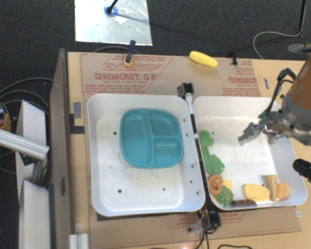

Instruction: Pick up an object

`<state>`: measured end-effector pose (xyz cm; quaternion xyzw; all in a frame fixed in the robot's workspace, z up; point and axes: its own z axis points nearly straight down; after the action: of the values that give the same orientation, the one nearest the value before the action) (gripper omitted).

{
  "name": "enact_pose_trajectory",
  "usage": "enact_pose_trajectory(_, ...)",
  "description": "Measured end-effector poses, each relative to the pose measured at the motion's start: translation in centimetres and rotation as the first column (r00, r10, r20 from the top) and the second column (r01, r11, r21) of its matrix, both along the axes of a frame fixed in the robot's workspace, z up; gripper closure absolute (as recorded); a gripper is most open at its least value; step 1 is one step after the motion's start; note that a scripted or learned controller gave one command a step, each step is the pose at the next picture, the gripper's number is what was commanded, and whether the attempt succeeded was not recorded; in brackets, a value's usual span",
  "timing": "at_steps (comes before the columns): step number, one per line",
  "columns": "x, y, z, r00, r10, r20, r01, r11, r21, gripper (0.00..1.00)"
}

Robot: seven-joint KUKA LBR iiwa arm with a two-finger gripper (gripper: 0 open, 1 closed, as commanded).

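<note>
Claw [250,134] low over the right bin [233,108], near its middle, on the grey arm [300,105] from the right; fingers too small and blurred to tell apart or together, nothing seen between them. Below it, along the bin's near edge, small toy foods: yellow piece [256,192], tan piece [273,187], orange ring [215,182], green pieces [211,158] by the divider. All well apart from the claw. In the left bin [101,191], a teal divided plate [151,138], lying flat. On the surface [160,71] behind the bins, a yellow corn-like object [203,59] and a small blue-yellow tool [130,54].
</note>
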<state>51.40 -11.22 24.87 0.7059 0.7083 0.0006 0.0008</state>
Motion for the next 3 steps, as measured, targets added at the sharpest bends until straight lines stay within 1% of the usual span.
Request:
enact_pose_trajectory(1, -2.8, 8.9, -6.7, 1.0, 0.006, -0.006, -0.006, 1.0, 0.004, 0.0)
enact_pose_trajectory(2, 3.5, 6.1, 8.7, 1.0, 0.002, 0.021, -0.002, 1.0, -0.003, 0.0)
enact_pose_trajectory(3, 3.1, 6.3, 8.9, 1.0, 0.006, 0.005, -0.006, 1.0, -0.001, 1.0)
